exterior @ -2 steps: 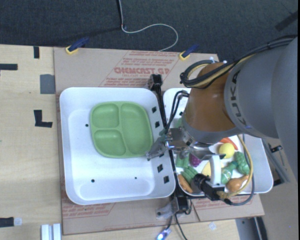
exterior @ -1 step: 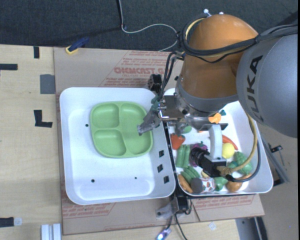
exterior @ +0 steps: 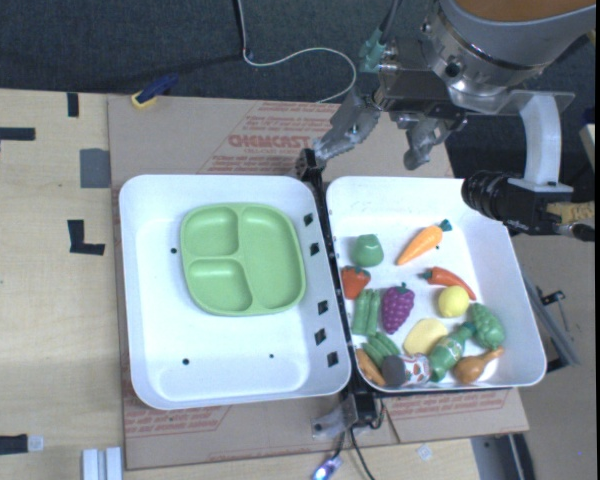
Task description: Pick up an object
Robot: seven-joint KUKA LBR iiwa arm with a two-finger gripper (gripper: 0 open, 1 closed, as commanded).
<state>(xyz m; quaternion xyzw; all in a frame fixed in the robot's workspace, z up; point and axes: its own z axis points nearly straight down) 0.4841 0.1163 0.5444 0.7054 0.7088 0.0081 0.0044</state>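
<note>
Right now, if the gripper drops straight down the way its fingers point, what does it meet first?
Probably the back rim of the right bin. The gripper, open, hangs above the bins' far edge. The carrot lies nearer the camera, likely off that line. Depth is unclear.

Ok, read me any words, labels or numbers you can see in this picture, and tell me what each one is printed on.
"CHEMCAST", in red letters, on the brown cardboard sheet behind the two shallow white bins.
More red print runs in lines above and below that word on the same sheet; it is too small and blurred to read.
Faint red print also shows on the cardboard's front edge, unreadable.
</note>
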